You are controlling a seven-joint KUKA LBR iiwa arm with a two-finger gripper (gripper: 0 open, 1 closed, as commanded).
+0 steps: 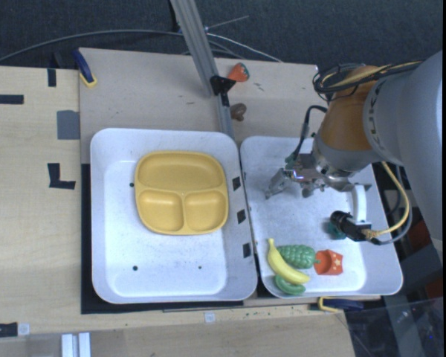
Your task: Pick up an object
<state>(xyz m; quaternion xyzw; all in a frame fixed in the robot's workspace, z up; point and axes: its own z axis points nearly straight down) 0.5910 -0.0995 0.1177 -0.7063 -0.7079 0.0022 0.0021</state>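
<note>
Pincer (296, 182) hovering spread, grasping nothing, over right bin (282, 151); approach step; next needs dropping toward banana (284, 265) at lower right.

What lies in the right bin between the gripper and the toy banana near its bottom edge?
In the camera view, only bare white bin floor lies between the gripper and the banana; the green toy and red toy sit beside the banana.
</note>
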